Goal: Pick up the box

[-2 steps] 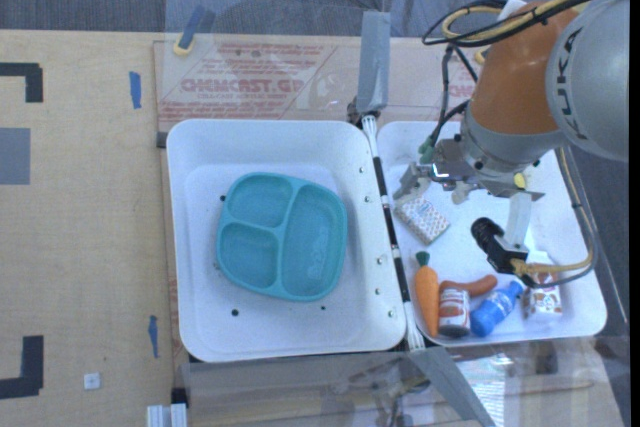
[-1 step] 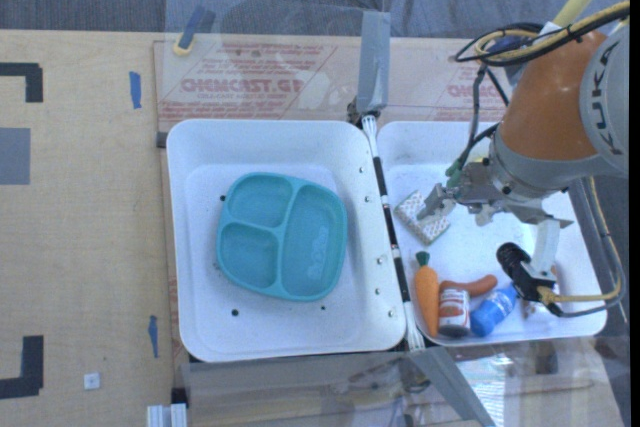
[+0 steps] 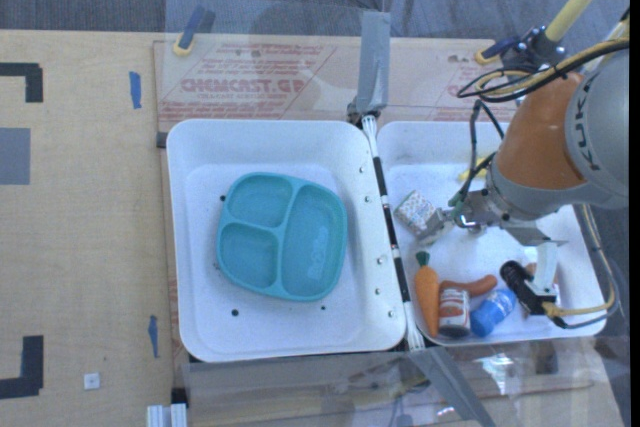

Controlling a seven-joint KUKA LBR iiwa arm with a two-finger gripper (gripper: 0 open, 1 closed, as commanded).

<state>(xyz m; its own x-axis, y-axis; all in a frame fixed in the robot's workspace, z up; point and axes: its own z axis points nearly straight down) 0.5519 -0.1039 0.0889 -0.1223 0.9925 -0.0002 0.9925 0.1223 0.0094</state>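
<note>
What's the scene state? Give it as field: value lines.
left bin: white bin holding a teal divided plate
right bin: white bin holding the box, carrot, small can, blue item
box: small grey box, near the right bin's left wall
gripper: gripper, down in the right bin, right beside the box
grasp: cannot tell

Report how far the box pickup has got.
Done: the arm has reached into the right bin, its hand right beside the box. In hand: closing in on it; a grip cannot be confirmed. Left: lifting the box, which sits on the bin floor.
</note>
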